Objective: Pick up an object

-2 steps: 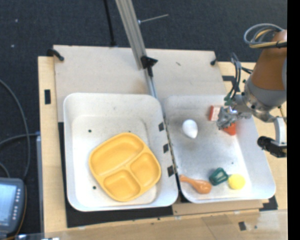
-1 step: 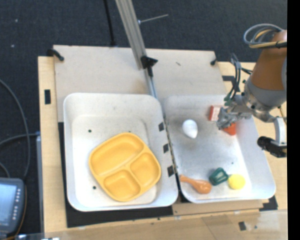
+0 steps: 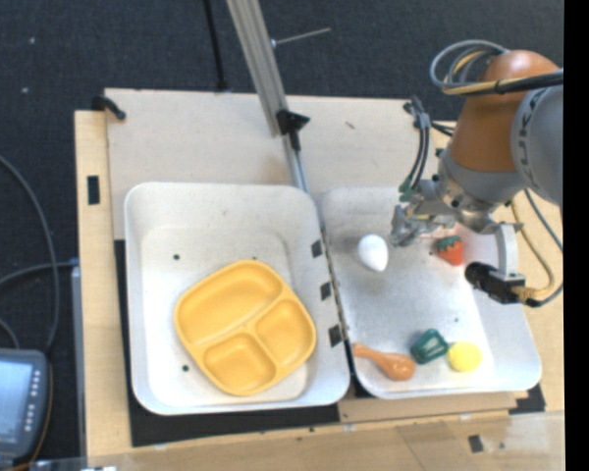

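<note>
Right bin (image 3: 491, 356), red object (image 3: 453, 251) partly hidden behind arm (image 3: 491, 135)

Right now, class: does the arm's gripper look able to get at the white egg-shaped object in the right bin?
Probably yes. The white egg-shaped object lies by itself on the floor of the right bin, nothing on or against it, and the gripper hangs just beside it, to its upper right.

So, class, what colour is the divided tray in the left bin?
Yellow-orange; the divided tray shows plainly in the camera view.
</note>
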You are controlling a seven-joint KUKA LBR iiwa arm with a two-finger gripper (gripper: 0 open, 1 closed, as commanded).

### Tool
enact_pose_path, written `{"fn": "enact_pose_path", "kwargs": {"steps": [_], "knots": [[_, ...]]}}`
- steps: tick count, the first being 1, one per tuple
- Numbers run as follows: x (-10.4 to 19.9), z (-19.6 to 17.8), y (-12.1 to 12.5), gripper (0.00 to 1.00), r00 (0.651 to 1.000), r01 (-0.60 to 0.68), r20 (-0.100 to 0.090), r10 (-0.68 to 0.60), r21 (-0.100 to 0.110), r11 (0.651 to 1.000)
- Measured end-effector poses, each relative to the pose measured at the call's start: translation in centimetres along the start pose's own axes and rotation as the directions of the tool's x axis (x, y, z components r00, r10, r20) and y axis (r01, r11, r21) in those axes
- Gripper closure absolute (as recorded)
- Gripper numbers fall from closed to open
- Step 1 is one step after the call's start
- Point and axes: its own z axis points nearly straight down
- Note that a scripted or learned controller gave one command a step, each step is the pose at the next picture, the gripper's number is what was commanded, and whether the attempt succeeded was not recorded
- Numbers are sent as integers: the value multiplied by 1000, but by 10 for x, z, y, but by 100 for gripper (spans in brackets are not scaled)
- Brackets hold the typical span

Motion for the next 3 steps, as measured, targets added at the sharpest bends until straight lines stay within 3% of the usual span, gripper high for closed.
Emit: {"fn": "enact_pose_path", "kwargs": {"steps": [3], "knots": [[166,-37,-8,100,1000,1,-1,-1,0,1000]]}}
